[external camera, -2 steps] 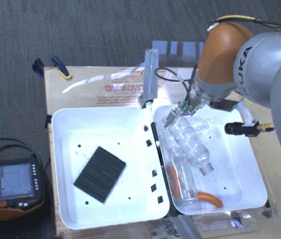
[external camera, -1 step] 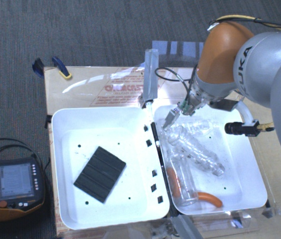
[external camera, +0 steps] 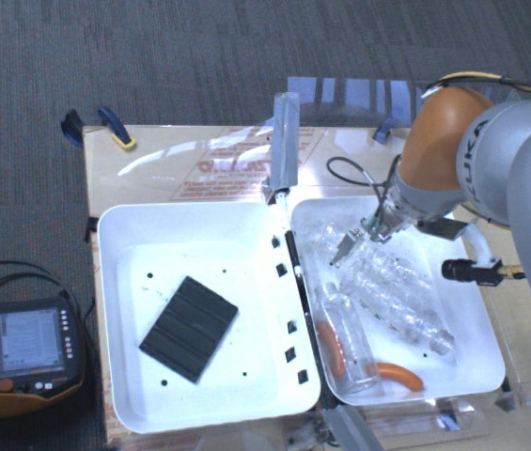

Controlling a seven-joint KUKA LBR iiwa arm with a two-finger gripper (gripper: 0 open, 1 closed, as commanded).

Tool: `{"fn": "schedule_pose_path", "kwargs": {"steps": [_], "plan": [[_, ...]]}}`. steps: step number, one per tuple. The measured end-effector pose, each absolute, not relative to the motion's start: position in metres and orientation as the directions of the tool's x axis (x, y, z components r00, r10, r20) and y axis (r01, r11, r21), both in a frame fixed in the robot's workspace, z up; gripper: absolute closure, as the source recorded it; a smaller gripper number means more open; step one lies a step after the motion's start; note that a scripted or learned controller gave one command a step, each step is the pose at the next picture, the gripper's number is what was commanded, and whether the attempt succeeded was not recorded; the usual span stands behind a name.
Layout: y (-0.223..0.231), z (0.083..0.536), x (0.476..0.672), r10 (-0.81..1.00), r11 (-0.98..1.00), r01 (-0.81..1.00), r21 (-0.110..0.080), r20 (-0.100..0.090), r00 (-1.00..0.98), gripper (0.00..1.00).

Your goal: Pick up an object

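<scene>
My gripper (external camera: 351, 243) hangs low over the upper left part of the right bin (external camera: 487, 341), just above a heap of clear plastic. A crumpled clear bottle (external camera: 401, 299) lies diagonally below and right of it. Another clear bottle (external camera: 350, 338) lies near the bin's left wall, with a red-orange piece (external camera: 328, 343) beside it. At the bin's front rests a curved orange piece (external camera: 400, 375). Tilted on the floor of the left bin (external camera: 124, 242) is a black ribbed slab (external camera: 190, 329). Nothing visibly sits between the fingers.
A divider with black clips (external camera: 288, 299) separates the bins. A tall clear post (external camera: 285, 148) stands behind them. Blue clamps (external camera: 105, 128) sit at the bench's far left corner. A teach pendant (external camera: 23, 346) lies on the floor at left.
</scene>
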State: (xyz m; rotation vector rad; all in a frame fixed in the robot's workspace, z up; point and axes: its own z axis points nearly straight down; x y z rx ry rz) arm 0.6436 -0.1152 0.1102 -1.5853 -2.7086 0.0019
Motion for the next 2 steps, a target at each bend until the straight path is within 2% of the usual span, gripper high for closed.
{"fn": "schedule_pose_path", "kwargs": {"steps": [1, 2], "plan": [[-0.142, 0.131, 0.644, 0.976, 0.217, 0.976, -0.003, 0.002, -0.217, 0.0], [-0.202, 0.108, 0.608, 0.969, 0.248, 0.969, -0.002, 0.002, -0.248, 0.0]]}}
